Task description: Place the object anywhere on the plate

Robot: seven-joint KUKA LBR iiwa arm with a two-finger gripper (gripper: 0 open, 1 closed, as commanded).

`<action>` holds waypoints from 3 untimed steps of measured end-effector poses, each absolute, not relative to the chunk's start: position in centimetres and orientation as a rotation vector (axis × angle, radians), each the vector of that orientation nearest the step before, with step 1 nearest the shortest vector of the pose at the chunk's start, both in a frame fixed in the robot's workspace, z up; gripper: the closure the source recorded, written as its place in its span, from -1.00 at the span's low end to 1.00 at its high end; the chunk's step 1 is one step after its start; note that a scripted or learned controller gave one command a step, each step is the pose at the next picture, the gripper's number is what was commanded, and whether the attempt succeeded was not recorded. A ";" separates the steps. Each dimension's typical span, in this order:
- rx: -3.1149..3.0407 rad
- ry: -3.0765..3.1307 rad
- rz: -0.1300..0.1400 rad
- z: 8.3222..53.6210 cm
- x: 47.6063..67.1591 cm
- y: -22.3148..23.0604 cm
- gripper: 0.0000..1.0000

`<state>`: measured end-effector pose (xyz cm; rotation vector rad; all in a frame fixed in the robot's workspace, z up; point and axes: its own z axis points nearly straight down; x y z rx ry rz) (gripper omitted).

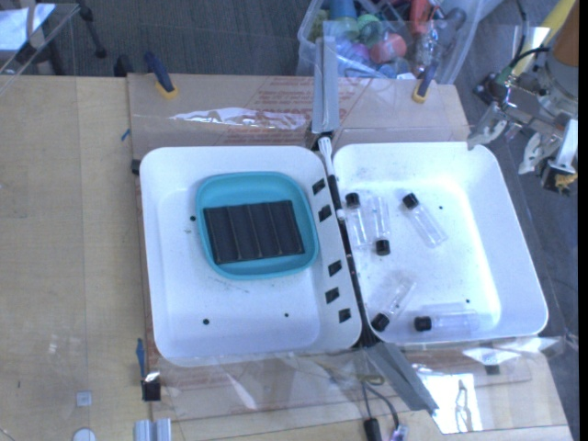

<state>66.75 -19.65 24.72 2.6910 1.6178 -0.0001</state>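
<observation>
Two shallow white bins are set side by side on a wooden desk (55, 246), the left bin (175, 329) and the right bin (514, 246) being parted by a raised divider (335, 246) marked with small black tabs. In the left bin a teal plate (253, 186) with rounded corners is seen, carrying a dark ribbed insert (253, 231) at its middle. In the right bin five clear vials with black caps are scattered: two lie close together near the divider (354, 217) (378, 228), one is tilted towards the bin's middle (423, 219), one lies slantwise lower down (390, 304), and one lies flat near the front wall (448, 322). All five are apart from the plate, with the divider between them and it. The arm's wrist and gripper (542, 131) are seen at the upper right, just past the right bin's far corner and above none of the vials; whether the jaws are open or closed cannot be told. Behind the bins a clear plastic tub (404, 16) filled with coloured items is placed, and two clamps with yellow handles (163, 81) (423, 85) are fixed to a cardboard sheet (230, 108). Clear tape and cables (377, 416) are seen at the front edge. No writing can be read
</observation>
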 end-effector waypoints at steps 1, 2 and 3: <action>2.739 1.541 -0.003 24.0 66.7 -20.3 -1.00; 2.771 1.486 -0.005 23.4 66.7 -20.7 -1.00; 2.792 1.446 -0.004 23.9 66.7 -17.9 -1.00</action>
